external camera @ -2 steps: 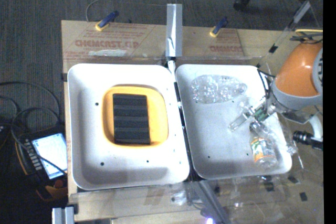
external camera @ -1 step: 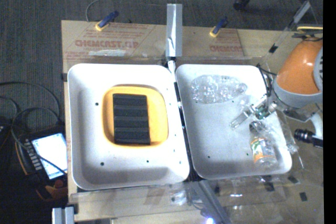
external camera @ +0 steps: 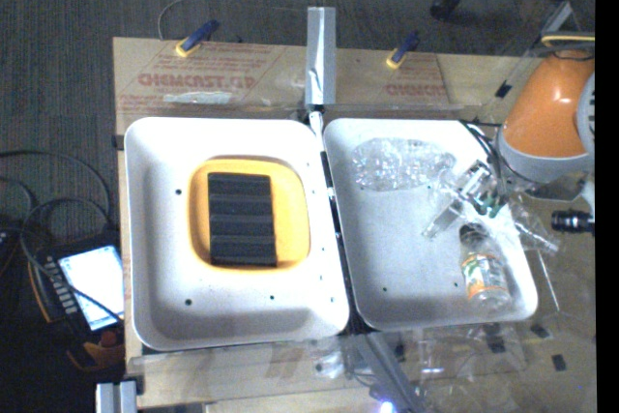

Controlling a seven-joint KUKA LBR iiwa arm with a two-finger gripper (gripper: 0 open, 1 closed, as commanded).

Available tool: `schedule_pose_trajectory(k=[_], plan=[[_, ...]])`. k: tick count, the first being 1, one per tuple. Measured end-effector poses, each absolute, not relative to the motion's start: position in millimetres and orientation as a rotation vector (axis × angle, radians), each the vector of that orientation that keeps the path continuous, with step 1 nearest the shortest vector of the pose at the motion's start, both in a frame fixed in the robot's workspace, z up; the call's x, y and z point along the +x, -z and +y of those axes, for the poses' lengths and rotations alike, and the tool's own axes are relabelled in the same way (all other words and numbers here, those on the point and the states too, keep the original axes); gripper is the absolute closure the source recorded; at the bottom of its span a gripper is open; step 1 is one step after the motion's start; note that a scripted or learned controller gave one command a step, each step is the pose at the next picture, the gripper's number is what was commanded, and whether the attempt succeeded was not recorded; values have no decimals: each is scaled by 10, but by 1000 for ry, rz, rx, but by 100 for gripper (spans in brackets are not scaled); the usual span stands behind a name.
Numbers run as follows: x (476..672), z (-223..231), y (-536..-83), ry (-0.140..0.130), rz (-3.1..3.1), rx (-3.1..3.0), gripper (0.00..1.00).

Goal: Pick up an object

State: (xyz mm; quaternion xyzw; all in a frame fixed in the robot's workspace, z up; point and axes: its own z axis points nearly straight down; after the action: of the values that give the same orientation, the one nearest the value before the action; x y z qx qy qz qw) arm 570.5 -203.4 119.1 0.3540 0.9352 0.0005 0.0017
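At the far left, on the dark carpeted floor, a handheld pendant with a lit pale screen lies among looping black cables; beside it begins the bench, a flat brown board printed with faded red lettering and pinned at its far edge by two blue-and-yellow clamps; the left bin is a shallow white tray of smooth moulded plastic with rounded corners, and in its middle sits a yellow rounded-square dish that carries a black ribbed block with three crosswise grooves, matte against the glossy yellow; a narrow grey metal upright stands at the far edge where the two trays meet; the right bin, of the same white plastic, holds a crumpled piece of clear glittering film near its far wall, and near its front right corner a small clear bottle with an orange label and a dark cap, lying on the floor of the tray; the gripper reaches in over the right side of this tray, a pale metallic piece angled down and leftward, hanging just beyond the bottle and apart from it, with the film farther off to its left; I cannot tell whether its fingers are spread or closed, and nothing can be made out between them; behind it, at the right, bulges the arm's orange band.
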Motion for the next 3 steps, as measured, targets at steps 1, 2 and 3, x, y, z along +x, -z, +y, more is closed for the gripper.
schedule_pose_trajectory(k=[1, 2, 3], plan=[[5701, -1513, -2000, -1, 2703, 1597, 100], [5925, -1385, -2369, 0, 2651, 1684, 100], [6041, -966, -2335, 1, 2570, 1808, 100]])
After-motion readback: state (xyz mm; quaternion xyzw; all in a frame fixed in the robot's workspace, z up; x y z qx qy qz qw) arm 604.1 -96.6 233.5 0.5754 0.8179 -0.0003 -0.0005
